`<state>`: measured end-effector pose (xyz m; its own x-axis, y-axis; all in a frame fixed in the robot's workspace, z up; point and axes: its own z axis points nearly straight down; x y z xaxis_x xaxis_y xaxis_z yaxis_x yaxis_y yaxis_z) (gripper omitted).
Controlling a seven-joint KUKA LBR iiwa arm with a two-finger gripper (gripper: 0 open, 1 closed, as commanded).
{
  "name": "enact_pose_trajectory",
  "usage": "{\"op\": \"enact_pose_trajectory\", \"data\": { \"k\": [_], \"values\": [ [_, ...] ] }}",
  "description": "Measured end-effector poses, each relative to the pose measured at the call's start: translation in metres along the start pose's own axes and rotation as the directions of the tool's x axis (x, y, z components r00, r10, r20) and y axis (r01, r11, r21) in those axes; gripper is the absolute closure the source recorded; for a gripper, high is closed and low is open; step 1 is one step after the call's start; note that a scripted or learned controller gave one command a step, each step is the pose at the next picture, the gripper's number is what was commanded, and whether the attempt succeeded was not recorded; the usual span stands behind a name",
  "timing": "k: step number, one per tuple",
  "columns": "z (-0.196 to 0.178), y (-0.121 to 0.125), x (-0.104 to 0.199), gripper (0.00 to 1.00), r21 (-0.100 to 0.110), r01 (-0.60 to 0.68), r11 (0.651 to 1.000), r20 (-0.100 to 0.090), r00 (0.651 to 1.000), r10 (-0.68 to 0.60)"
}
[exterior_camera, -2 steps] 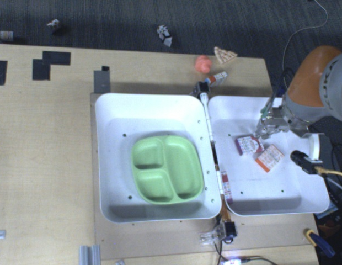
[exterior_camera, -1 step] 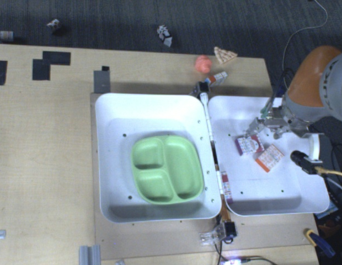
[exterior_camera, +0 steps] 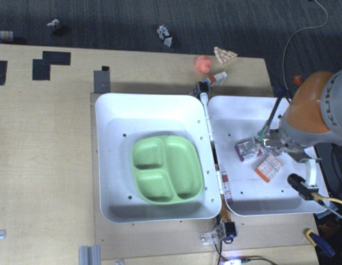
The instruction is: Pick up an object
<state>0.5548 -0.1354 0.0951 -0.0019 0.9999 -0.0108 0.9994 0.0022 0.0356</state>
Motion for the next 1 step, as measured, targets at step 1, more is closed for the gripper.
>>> {"op": "enact_pose_trajectory", "data": {
  "k": [1],
  "values": [
    [-0.0116,0.0020,0.0004,1.00,-0.003,0.001,1.000,-0.001,1.000,-0.001]
  ]
}}
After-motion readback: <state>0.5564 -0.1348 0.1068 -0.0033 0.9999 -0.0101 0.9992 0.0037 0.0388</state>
